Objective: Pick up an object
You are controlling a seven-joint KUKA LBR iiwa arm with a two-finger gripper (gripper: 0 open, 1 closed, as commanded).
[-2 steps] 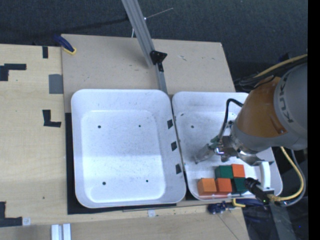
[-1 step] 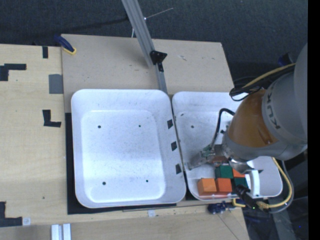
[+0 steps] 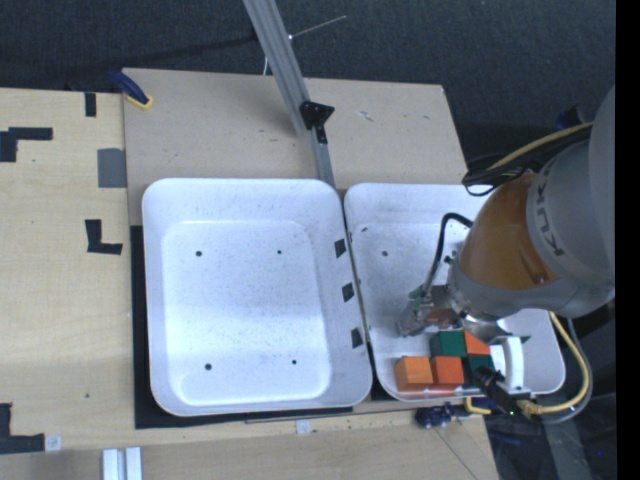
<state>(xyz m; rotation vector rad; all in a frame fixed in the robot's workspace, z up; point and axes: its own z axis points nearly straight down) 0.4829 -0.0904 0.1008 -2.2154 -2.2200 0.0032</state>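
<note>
in the right bin (image 3: 400,218), seen from the fixed camera above, the arm (image 3: 520,248) reaches down toward the near end, its gripper (image 3: 428,313) low over the floor just left of a cluster of blocks. whether it is open or closed cannot be told here. an orange block (image 3: 413,372), a second orange block (image 3: 448,370) and a green block (image 3: 449,344) sit at the near edge, nothing visibly lifted. the pick looks not yet done; grasp and lift remain. the left bin (image 3: 160,208) lies beside it.
</note>
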